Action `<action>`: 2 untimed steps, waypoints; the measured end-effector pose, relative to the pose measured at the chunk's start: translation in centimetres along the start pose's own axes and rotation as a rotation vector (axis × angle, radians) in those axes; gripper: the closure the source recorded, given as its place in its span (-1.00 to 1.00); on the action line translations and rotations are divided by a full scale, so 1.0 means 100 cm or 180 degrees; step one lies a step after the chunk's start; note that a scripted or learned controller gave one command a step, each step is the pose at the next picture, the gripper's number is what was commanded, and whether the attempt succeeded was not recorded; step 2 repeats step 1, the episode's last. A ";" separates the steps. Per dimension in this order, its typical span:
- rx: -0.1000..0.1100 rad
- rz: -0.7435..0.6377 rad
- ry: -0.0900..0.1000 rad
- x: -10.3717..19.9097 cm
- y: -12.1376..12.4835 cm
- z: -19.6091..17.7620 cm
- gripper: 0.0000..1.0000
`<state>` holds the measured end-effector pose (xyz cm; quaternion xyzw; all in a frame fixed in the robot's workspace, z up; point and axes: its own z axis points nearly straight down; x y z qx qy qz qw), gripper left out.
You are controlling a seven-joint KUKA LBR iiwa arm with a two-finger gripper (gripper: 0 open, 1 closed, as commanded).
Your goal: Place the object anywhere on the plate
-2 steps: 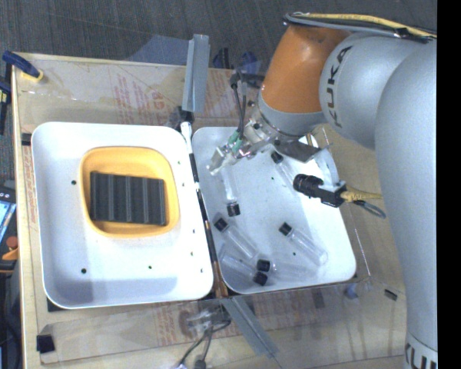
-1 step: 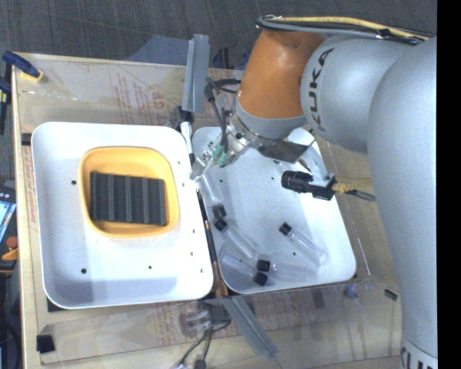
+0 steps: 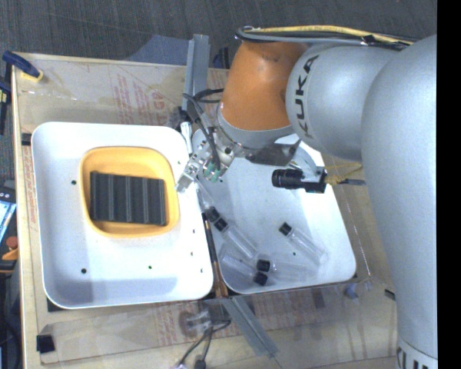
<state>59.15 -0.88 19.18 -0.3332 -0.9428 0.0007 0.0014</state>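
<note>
While left bin [image 3: 61,267] holds yellow plate [image 3: 131,189] | right bin [image 3: 334,244]: clear tubes [image 3: 303,243] | hand [image 3: 198,167] state: cannot tell

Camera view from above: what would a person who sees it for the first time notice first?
The big grey arm with its orange band reaches in from the right and covers much of the right white bin. In the left white bin lies a yellow rounded plate bearing a dark ribbed rectangular block. Several clear plastic tubes with black caps lie in the right bin.

my arm [image 3: 346,121] over right bin [image 3: 334,244] | plate [image 3: 131,194] in left bin [image 3: 100,283] | tubes [image 3: 250,264] in right bin, near its front | bins side by side
</note>
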 end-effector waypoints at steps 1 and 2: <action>0.0000 -0.0001 -0.0001 0.000 0.000 0.000 -1.00; 0.0000 -0.0001 -0.0001 0.000 0.000 0.000 -1.00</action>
